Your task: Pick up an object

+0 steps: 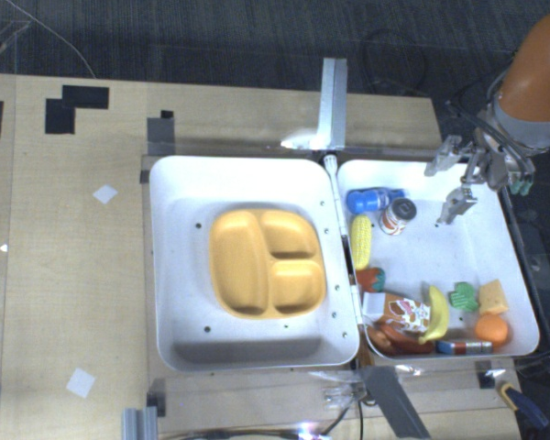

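A tray (pixel 261 262) lies in the left bin (pixel 179 337); toys (pixel 422 314) crowd the right bin (pixel 495 246).

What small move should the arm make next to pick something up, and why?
Probably shift the tool left and down toward the blue can. The tool hangs over a bare corner of the right bin, holding nothing; the can lies nearest.

Arm (pixel 536 85) enters at upper right of frame, orange band up top, wrist angled down-left. Gripper (pixel 451 180) fingers spread apart, nothing between them.
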Controlling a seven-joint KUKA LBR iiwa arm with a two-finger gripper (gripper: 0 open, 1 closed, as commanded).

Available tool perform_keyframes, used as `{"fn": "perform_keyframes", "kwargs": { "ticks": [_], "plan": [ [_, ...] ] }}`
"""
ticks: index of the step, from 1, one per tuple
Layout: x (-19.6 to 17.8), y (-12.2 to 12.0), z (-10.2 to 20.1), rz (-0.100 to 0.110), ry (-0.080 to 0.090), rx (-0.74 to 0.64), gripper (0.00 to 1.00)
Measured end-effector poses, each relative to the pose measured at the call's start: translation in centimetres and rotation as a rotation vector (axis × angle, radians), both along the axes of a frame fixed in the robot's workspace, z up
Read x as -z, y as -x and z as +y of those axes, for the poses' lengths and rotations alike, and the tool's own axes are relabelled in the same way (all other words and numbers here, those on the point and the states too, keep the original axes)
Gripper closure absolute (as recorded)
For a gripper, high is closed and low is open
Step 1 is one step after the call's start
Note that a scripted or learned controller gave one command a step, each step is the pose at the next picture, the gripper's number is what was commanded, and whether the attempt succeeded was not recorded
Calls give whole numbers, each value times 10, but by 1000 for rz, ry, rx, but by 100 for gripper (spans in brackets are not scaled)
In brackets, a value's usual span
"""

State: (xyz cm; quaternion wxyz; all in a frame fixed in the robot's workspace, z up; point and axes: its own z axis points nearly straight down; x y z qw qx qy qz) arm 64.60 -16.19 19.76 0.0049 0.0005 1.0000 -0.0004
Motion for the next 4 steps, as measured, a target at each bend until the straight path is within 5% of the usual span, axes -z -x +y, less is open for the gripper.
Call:
{"fn": "perform_keyframes", "kwargs": {
  "ticks": [1,2,3,4],
  "plan": [
    [18,43,-44,1,3,-256,0],
    [103,125,-34,4,0,-142,0],
    [109,46,-42,-4,-1,227,0],
    [108,76,-44,-5,-3,473,0]
  ]
}}
